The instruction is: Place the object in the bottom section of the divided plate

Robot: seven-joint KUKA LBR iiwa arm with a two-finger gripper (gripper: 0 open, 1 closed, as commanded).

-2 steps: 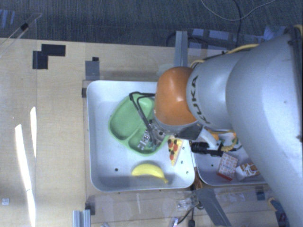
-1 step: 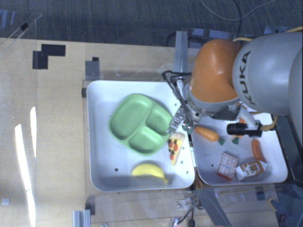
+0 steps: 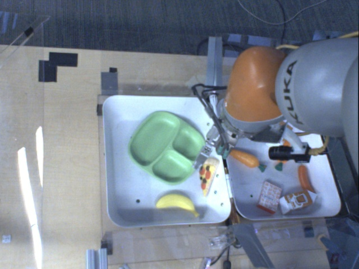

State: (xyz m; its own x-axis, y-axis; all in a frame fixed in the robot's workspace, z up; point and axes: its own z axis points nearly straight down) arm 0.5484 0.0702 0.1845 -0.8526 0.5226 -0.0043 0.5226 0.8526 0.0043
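End effector (image 3: 208, 150) by green divided plate (image 3: 166, 145), finger spacing unreadable under the arm's bulk (image 3: 291, 88).

Pale wooden bench (image 3: 61, 167) bearing two shallow white bins side by side: left bin (image 3: 115, 167) toward the middle, right bin (image 3: 331, 198) at the right edge. Black marks (image 3: 56, 64) near the far left corner.

A single fixed camera is looking down at a slant from above the bench (image 3: 56, 150), taking in both white bins: the left bin (image 3: 112, 150) in full, the right bin (image 3: 331, 200) partly under the arm (image 3: 314, 88), which is reaching in from the right. Dark floor (image 3: 140, 10) is running along the top edge.
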